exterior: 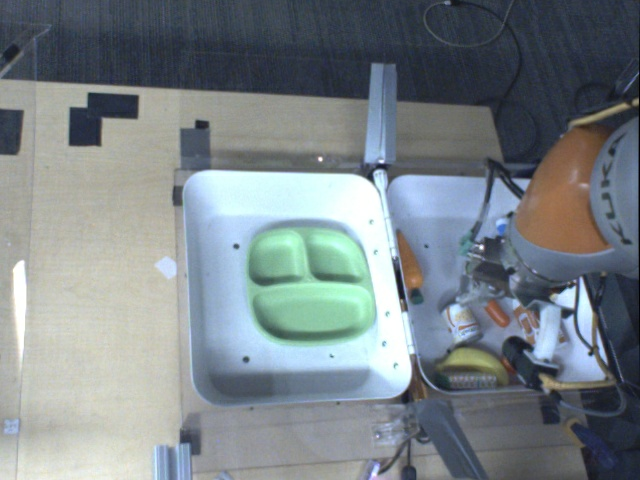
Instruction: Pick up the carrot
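Orange, slender carrot (407, 261), green-tipped

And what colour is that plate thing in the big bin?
Light green: the divided plate shows clearly in the camera view.

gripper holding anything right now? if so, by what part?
Cannot tell. The gripper hangs over clutter in the right bin; the carrot lies apart by the divider, untouched.

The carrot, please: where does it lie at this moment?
In the camera view the carrot lies in the right bin, along its left wall beside the divider, left of the tool.
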Robot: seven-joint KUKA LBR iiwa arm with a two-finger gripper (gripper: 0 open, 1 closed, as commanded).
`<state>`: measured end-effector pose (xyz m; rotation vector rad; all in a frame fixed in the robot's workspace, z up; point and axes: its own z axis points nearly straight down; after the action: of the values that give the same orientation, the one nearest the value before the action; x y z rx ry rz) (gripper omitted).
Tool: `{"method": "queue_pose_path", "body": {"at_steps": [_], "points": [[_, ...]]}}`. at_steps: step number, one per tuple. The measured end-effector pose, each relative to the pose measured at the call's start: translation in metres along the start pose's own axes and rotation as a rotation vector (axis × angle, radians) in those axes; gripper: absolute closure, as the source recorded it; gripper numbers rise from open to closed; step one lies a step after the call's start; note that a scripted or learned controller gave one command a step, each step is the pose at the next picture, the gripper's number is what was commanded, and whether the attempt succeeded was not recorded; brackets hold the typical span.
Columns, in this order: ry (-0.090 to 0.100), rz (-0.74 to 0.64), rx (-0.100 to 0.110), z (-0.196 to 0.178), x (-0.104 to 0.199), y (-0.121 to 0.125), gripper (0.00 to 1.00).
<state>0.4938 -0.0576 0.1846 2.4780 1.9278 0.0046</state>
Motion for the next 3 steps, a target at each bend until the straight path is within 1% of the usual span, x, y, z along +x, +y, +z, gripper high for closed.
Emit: {"method": "queue_pose_path", "body": {"at_steps": [1, 2, 3], "points": [[-0.001, 0.166, 0.000, 0.000, -0.012, 0.027, 1.00], [0.002, 0.352, -0.009, 0.096, -0.016, 0.105, 1.00], [-0.001, 1.054, 0.001, 0.006, -0.034, 0.041, 1.00]]}}
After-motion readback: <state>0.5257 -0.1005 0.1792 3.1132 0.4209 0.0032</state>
